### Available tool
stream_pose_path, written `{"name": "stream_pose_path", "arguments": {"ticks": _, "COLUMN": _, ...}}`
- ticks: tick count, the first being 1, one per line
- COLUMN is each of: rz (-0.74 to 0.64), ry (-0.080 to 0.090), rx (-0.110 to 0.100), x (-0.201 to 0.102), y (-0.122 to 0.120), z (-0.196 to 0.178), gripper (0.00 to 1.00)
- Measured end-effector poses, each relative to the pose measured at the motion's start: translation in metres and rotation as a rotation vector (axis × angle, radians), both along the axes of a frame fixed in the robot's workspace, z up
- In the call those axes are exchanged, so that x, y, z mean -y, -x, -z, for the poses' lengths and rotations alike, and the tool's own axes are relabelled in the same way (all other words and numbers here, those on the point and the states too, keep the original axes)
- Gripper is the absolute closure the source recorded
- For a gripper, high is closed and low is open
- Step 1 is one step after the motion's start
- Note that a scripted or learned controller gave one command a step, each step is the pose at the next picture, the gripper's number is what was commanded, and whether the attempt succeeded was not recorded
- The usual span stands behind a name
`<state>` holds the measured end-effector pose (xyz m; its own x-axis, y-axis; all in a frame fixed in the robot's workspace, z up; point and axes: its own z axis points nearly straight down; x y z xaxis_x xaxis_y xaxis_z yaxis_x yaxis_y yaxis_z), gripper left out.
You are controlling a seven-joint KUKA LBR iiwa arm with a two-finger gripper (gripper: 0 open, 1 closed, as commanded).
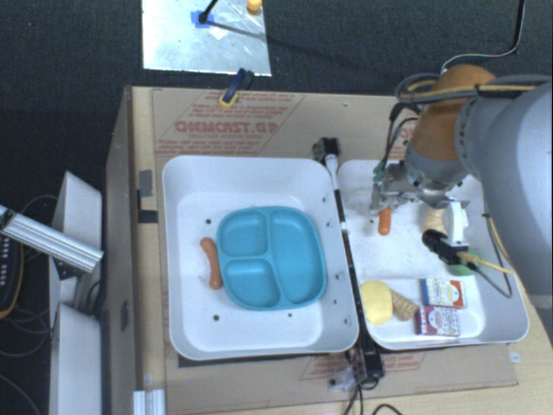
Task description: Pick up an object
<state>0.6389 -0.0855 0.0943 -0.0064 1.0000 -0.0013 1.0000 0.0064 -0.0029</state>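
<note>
Nearest the camera, 2 flat printed packs [443, 292] are lying side by side in the near corner of the right bin [510, 327]. They are looking thin and glossy, and a grab at them is likely to be slipping off, since they are sitting flush on the smooth white floor. Just left of them, a rounded yellow lump [375, 302] is touching a ridged tan wedge [403, 303]. A close there is risking catching both, or nudging 1 into the other.

Further in, the small orange piece [384, 223], a short smooth stick with rounded ends, is lying near the bin's left wall. It is looking like the likeliest thing to be picked. The claw [384, 201] is hanging right over its far end. I cannot tell how wide the claw is standing, nor whether it is gripping anything. The piece is slim and is looking slick, so an off-centre close is likely to be rolling it aside or pinning it against the wall.

In the left bin [186, 335], a glossy blue plate [271, 258] with 3 compartments is sitting beside a curved, sausage-shaped brown piece [212, 263]. Beyond both bins, the bench [225, 128] is showing matte printed cardboard.
</note>
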Motion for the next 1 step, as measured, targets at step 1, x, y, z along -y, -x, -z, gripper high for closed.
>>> {"name": "stream_pose_path", "arguments": {"ticks": 1, "rz": 0.002, "ry": -0.001, "rx": 0.007, "x": -0.0259, "y": 0.0549, "z": -0.0914, "gripper": 1.0}}
